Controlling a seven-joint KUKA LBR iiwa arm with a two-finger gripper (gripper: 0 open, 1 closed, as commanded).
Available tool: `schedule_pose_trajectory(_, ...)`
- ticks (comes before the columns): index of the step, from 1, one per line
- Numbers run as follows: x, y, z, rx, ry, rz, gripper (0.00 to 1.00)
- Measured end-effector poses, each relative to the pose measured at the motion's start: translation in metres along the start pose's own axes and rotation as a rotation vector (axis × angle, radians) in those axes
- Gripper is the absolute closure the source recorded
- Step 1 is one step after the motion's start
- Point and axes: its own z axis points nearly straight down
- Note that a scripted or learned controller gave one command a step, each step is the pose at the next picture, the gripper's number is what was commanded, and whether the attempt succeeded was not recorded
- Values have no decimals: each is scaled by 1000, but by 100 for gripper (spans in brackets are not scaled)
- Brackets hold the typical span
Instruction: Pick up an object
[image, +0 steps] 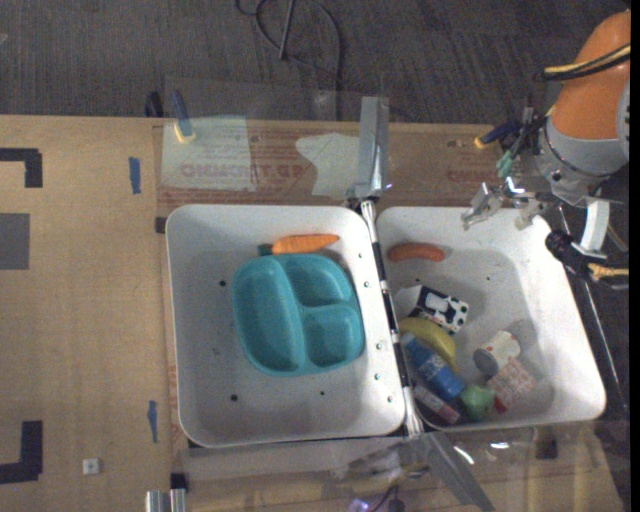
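My gripper (498, 212) hangs over the far edge of the right bin (540, 290), open, with nothing between its fingers. Below and to its left in that bin lies a brown sausage (415, 253). Further toward the front are a black-and-white toy (442, 308), a yellow banana (430, 336), a blue bottle (436, 373), a green piece (477, 400), a white cup on its side (497, 352) and a pale printed packet (513, 384). The left bin (200, 300) holds an orange carrot (305, 242) and a teal divided plate (298, 312).
The two bins meet along a narrow divider (385, 310). The arm's grey wrist and orange band (592, 100) stand at the top right, with cables beside them. A metal bracket (370, 150) and clear sheet sit behind the bins on the brown bench.
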Motion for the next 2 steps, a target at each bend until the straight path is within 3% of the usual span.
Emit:
schedule_pose_trajectory(1, 4, -27, 67, 0, 0, -58, 0)
schedule_pose_trajectory(2, -10, -75, -2, -1, 0, -57, 0)
